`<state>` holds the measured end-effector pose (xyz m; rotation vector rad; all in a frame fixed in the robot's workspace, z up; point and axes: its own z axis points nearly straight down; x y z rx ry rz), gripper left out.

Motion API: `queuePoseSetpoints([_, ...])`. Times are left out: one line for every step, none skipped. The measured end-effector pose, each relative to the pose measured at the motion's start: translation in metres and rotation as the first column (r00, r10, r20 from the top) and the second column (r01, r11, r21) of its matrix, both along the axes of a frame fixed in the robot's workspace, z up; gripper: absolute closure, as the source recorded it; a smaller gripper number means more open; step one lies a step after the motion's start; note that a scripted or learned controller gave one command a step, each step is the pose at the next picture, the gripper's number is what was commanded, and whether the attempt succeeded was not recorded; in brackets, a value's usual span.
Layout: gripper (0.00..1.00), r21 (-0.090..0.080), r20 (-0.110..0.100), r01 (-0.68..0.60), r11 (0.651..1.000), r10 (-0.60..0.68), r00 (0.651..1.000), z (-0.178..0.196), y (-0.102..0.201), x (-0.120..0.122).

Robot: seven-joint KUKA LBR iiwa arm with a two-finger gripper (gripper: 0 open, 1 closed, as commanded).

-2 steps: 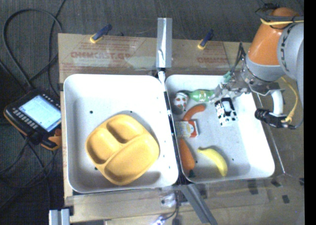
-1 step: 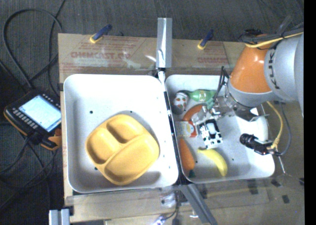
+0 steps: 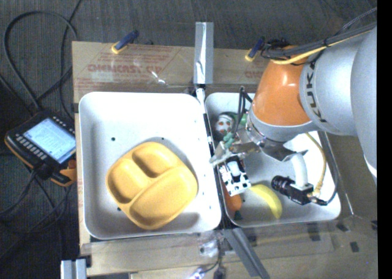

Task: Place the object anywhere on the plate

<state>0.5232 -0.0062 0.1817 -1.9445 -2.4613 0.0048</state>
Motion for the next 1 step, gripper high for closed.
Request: queuePoseSetpoints([1.0, -0.002, -0.001, 0.08, 0.997, -0.08, 0.997, -0.0004, 0.0798, 0.0073])
